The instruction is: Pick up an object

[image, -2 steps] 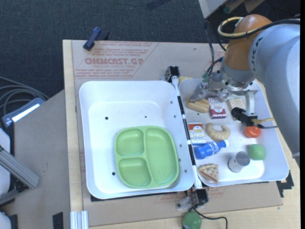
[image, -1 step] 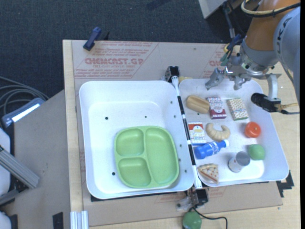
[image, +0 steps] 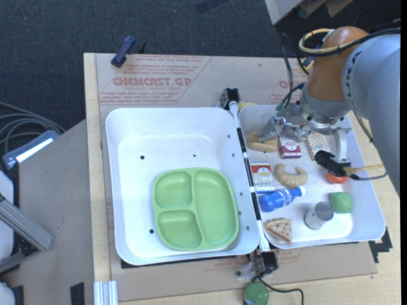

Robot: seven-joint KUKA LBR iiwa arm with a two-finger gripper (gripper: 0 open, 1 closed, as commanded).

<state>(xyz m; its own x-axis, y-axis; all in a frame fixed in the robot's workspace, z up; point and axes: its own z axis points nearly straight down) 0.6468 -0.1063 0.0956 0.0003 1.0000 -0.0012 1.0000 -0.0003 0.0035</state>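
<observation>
My gripper (image: 283, 128) hangs low over the back of the right bin (image: 365, 230), just above a small red box (image: 290, 150). A pale banana-shaped piece (image: 261, 142) lies to the left of the box. A croissant (image: 291, 175) sits just in front of it. A patterned packet (image: 315, 143) lies to the right, partly under the wrist. Nothing is visibly held.
The right bin also holds a white-and-red carton (image: 261, 174), a blue bottle (image: 280, 198), a green ball (image: 342, 202), a grey cup (image: 317, 216), a pizza slice (image: 278, 229) and an orange piece (image: 337, 178). A green divided plate (image: 194, 208) lies in the left bin (image: 127, 132).
</observation>
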